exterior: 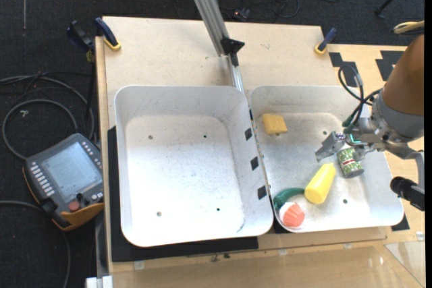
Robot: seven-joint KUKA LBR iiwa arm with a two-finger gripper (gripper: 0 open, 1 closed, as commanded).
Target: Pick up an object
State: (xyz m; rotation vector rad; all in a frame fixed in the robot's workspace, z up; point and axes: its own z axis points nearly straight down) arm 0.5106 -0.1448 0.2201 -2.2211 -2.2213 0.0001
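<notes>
My gripper [345, 149] hangs over the right part of the right bin [378, 216], reaching in from the right. A small green and white can [349, 162] sits right at the gripper's tip, partly covered by it; whether it is gripped cannot be made out. Just left of and below the can lies a yellow, corn-like piece [320, 184], tilted. An orange toy with a green top [292, 212] rests at the bin's front left corner. A yellow block [274, 123] lies near the bin's back left.
The left bin [135, 212] adjoins the right bin along a shared middle wall [255, 152]. A grey metal bar [206, 0] slants in from the back. A teach pendant [64, 175] lies on the floor at left.
</notes>
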